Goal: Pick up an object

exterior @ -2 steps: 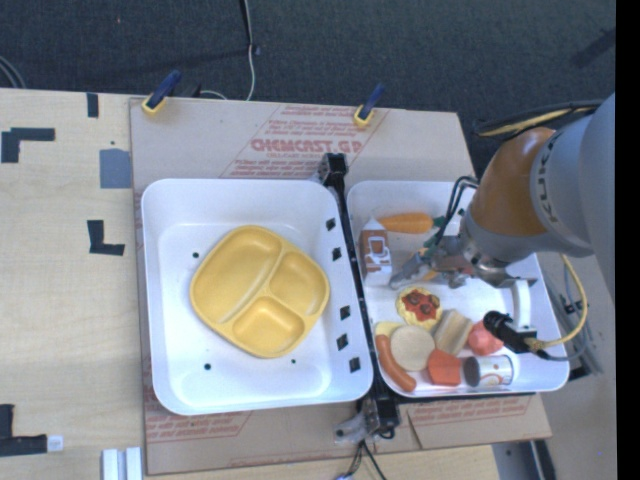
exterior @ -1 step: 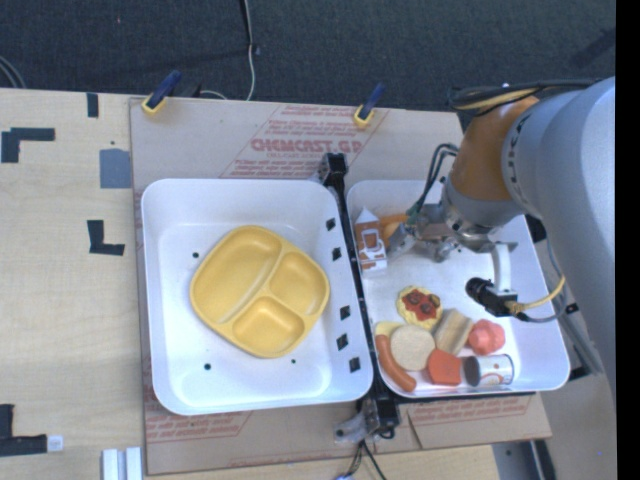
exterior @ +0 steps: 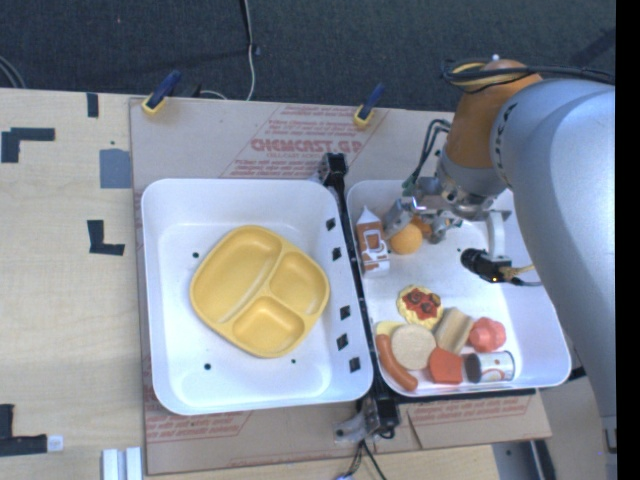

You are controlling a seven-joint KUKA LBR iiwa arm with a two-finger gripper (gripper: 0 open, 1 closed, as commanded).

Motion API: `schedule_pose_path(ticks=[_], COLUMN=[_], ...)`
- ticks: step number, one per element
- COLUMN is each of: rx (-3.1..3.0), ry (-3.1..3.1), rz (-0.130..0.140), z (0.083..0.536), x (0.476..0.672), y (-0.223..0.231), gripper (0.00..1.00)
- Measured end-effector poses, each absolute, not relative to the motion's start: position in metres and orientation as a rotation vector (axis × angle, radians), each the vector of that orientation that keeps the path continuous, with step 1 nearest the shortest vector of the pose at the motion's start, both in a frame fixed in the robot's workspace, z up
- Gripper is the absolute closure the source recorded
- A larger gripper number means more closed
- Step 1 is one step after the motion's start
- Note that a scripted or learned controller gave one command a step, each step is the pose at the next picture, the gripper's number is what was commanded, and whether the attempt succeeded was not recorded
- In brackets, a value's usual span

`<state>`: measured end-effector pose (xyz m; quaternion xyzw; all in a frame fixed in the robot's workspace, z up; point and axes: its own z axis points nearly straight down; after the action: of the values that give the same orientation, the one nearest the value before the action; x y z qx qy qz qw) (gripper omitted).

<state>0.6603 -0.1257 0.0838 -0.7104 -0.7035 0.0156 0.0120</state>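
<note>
My gripper (exterior: 420, 220) hangs low over the back left part of the right bin (exterior: 545, 313), at the end of the grey arm with its orange band. A small orange fruit (exterior: 405, 240) sits right at the gripper's tip, touching or nearly touching it. Whether the gripper grips the fruit is not visible from this angle. A small white and orange carton (exterior: 372, 248) stands just left of the fruit, against the bin's left wall.
Toy food crowds the right bin's front: a pizza slice (exterior: 420, 305), a sausage (exterior: 395, 363), a round bun (exterior: 412, 346), a bread piece (exterior: 453, 329), a tomato (exterior: 487, 333), a red block (exterior: 445, 366) and a can (exterior: 495, 366). The left bin (exterior: 165, 268) holds a yellow divided plate (exterior: 260, 290).
</note>
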Motion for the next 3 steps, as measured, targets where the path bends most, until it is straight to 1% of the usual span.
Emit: schedule_pose_path(ticks=[2,3], rx=[-2.205,-2.214], ry=[-2.186,-2.192], rz=[0.036,0.046], z=[0.0818,0.0828], x=[0.6606,0.6602], y=[-0.1337,-0.1295], gripper=[0.00,0.00])
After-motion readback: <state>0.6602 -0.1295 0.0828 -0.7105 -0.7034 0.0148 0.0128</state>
